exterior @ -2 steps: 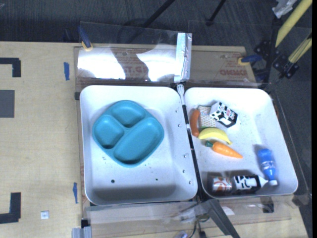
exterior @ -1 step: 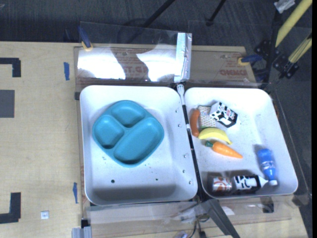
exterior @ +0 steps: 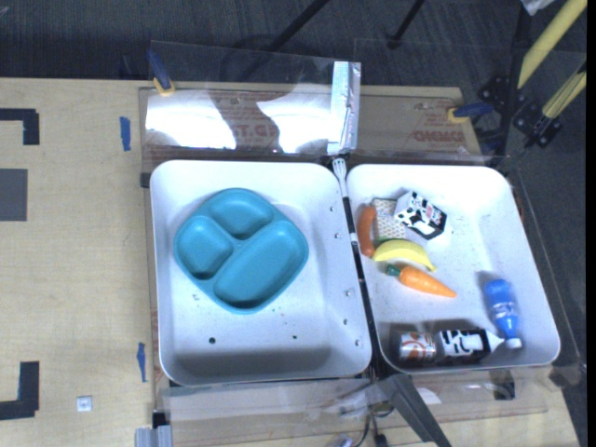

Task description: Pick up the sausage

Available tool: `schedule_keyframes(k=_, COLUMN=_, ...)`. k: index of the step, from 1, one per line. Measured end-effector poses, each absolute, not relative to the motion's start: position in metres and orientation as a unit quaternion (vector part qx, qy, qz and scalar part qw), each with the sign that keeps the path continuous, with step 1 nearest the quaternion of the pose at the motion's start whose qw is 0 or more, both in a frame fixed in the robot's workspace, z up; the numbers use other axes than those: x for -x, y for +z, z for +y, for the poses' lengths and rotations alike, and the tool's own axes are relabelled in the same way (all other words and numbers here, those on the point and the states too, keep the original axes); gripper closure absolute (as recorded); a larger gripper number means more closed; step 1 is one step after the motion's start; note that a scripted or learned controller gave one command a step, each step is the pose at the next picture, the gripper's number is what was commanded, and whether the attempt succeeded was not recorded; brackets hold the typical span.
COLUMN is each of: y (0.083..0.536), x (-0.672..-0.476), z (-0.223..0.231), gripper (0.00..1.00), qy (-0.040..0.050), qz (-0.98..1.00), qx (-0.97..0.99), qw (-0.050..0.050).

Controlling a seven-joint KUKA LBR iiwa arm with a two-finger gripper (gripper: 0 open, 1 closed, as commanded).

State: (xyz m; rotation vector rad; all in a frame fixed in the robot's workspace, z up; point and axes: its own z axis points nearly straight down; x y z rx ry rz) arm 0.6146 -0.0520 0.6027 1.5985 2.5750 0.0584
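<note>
Sausage (exterior: 368, 228) lies by right bin's (exterior: 489, 217) left wall, touching banana (exterior: 406, 254).

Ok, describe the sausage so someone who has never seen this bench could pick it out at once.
Look in the right-hand white bin, at its left wall near the divider between the two bins. The sausage lies there, running away from the camera, just left of the banana and the black-and-white cow toy. It is the small reddish-brown rounded link, darker and blunter than the pointed orange carrot nearby.
</note>
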Motion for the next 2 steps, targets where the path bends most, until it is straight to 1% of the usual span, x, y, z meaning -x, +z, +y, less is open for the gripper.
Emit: schedule_keyframes(k=2, y=0.626, x=-0.616, z=-0.049, gripper=1.0, qy=0.0217, qz=0.849, qx=-0.524, qw=0.063)
